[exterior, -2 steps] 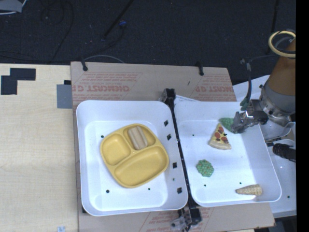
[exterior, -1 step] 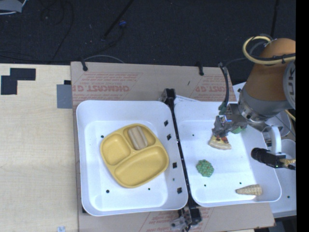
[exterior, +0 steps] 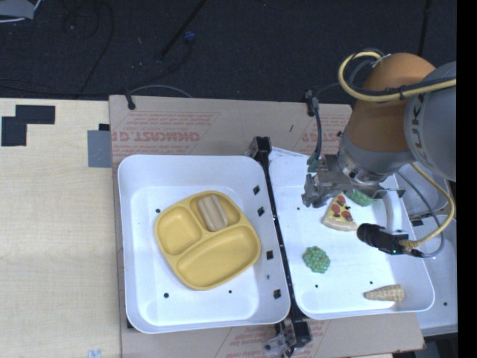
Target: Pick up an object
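My gripper [exterior: 314, 192] hangs low over the back of the right bin [exterior: 417, 293], close to its left wall. Just to its right lies a toy pizza slice [exterior: 341, 214], beside the gripper rather than in it. A green item [exterior: 363, 197] peeks out from under the wrist, mostly hidden. A bumpy green ball, like a bunch of grapes [exterior: 316, 259], rests mid-bin in front of the gripper. A pale corn cob [exterior: 384, 294] lies near the front right corner.
In the left bin [exterior: 138, 200] sits a yellow divided plate [exterior: 207, 241] with a tan bread-like piece [exterior: 214, 212] in its back compartment. A black divider [exterior: 274, 230] runs between the bins. Bare white floor shows in the right bin's front left.
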Controlling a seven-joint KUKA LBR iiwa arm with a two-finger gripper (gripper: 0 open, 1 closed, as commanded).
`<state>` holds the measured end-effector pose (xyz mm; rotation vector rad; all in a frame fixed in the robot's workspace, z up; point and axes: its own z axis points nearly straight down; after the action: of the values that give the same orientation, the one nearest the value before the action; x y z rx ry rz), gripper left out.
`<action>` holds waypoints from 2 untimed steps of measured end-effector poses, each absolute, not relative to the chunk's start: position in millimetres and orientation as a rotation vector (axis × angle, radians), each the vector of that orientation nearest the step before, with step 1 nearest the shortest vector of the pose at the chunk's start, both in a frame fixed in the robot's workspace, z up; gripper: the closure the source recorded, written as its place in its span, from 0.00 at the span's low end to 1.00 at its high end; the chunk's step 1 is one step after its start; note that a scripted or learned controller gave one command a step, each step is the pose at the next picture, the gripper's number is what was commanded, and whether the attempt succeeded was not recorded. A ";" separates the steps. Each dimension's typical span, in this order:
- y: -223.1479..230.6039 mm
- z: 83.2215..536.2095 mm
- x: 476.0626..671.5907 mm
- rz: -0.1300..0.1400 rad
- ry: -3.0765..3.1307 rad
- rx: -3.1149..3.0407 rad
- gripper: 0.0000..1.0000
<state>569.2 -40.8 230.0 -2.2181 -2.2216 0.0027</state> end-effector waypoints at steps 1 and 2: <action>6.7 237.6 567.2 0.001 -2.225 -2.214 1.00; 59.8 229.1 556.0 0.004 -2.222 -2.216 1.00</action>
<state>556.0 59.8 229.1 -2.2157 -2.2221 0.0045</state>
